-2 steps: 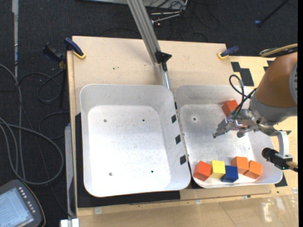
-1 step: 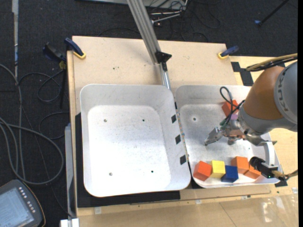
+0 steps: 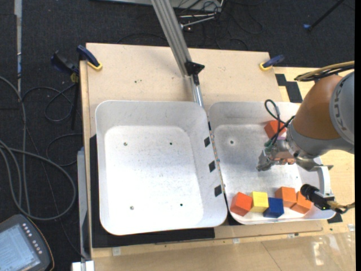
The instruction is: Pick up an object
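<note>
Reaching into the right bin [image 3: 231,114], the gripper [image 3: 265,164] hangs low over its floor — finger state cannot be told. Blocks line the bin's near edge: orange [image 3: 241,202], yellow [image 3: 259,200], blue [image 3: 274,206], two more orange — another orange block [image 3: 272,128] behind the gripper.

Orange block [image 3: 272,128] half behind arm [image 3: 321,123]

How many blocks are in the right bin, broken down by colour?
Orange blocks: 4, at and, partly behind the arm
Yellow block: 1
Blue block: 1
Total: 6 visible, all in the right bin; the arm may hide more.
</note>
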Robot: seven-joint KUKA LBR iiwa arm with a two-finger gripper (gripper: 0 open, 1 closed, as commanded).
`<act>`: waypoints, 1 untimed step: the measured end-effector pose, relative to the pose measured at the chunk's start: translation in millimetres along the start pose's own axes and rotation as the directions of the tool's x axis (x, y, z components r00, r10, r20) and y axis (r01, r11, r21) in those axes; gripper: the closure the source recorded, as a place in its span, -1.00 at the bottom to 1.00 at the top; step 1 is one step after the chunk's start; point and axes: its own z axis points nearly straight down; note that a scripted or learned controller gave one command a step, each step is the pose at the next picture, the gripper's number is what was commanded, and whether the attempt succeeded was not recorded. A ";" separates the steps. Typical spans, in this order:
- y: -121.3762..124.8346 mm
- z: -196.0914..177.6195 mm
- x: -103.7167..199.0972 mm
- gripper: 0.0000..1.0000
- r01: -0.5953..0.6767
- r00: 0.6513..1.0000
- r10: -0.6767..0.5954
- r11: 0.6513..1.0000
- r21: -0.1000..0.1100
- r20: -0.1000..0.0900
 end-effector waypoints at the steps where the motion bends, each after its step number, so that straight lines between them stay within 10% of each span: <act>1: 0.9 -42.9 -3.3 1.00 0.003 1.000 -0.003 1.000 -0.004 0.001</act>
